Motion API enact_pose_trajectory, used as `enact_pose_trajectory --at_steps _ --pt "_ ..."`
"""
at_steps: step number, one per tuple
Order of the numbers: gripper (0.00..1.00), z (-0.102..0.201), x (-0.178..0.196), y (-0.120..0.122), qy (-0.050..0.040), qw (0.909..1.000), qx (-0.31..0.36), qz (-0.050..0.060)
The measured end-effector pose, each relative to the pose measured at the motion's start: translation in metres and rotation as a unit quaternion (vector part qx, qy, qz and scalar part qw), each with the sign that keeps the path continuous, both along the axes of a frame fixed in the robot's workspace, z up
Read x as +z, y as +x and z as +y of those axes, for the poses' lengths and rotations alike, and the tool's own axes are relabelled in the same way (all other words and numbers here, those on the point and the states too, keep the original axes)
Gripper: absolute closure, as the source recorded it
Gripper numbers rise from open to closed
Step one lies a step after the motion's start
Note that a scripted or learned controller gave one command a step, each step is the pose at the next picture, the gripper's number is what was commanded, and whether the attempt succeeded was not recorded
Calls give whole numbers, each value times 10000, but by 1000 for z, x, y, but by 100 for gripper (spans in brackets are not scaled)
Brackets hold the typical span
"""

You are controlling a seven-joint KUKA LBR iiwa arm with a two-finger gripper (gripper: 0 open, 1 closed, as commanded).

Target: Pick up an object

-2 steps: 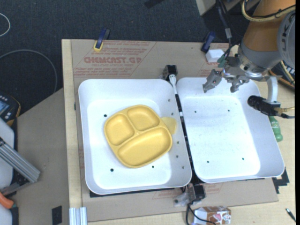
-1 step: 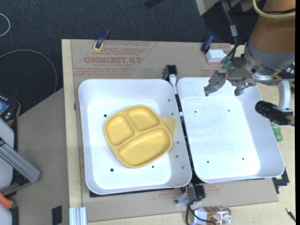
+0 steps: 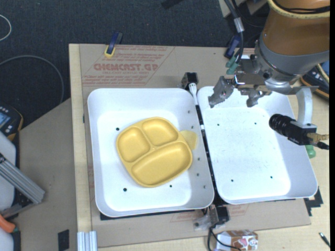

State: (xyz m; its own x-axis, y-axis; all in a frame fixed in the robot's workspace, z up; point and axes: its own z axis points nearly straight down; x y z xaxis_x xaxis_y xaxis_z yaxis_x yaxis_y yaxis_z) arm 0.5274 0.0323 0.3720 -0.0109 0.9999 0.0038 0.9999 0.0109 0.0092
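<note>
Judging from how things lie, the pick has not yet been made: the only graspable thing on the bench, a yellow divided plate (image 3: 153,150), rests flat on the floor of the left bin (image 3: 99,106), roughly at its middle and a little toward the near side, with its three compartments facing up. A small pale yellow piece (image 3: 189,138) peeks out from under the plate's right edge, close to the wall between the bins; what it is cannot be made out. The gripper (image 3: 234,97) hangs over the far edge of the right bin (image 3: 293,179), near that bin's far-left corner, well apart from the plate and on the other side of the dividing rim. Its two fingers stand spread, with nothing between them, so it carries nothing. The grey arm with its orange band (image 3: 298,7) comes in from the far right, above the right bin. What remains, then, appears to be the whole of the task: crossing leftward to the left bin, descending to the plate, closing on it, and lifting. A broad, shallow plate lying flat likely offers little to pinch except its raised rim or the ridges between compartments, so the approach point probably matters a good deal.
</note>
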Motion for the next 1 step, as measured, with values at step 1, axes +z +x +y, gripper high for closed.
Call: enact_pose_trajectory --at_steps 1 --pt "0 51 6 -50 -11 10000 -20 63"
